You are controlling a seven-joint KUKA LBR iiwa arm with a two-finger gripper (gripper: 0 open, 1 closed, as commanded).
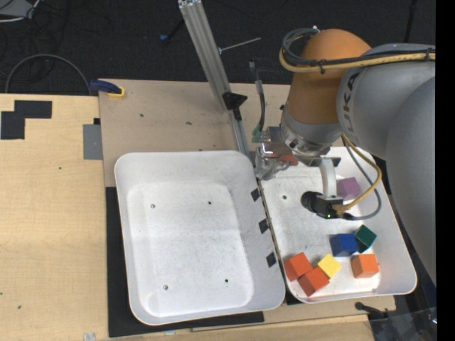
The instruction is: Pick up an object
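Gripper [272, 153] low over the far left corner of the right bin [297, 227], close against the wall shared with the left bin [186, 233]. My wrist hides the business end, so I cannot tell whether it is open or closed, and I see nothing held. The candidates all lie in the right bin, well apart from where I hang. A purple block [349, 187] sits by the right wall at mid-bin. A blue cube [343, 244] and green cube [366, 236] touch each other below it. An orange cube [365, 265], a yellow cube [329, 266] and the red blocks [298, 265] are strung along the near end. The red blocks are pressed together, with the yellow cube against them. My judgement is that these are small, solid, rigid blocks, light to lift, not fragile, with flat painted faces that may be a little slick. They should be taken across two opposite flat faces, squarely, never corner to corner, or the block will likely twist out. The orange cube looks the best choice, with bare floor showing on its left and right sides. The clustered ones leave little room to come down beside them without shoving a neighbour. The rim close to the orange cube is a risk on the approach.
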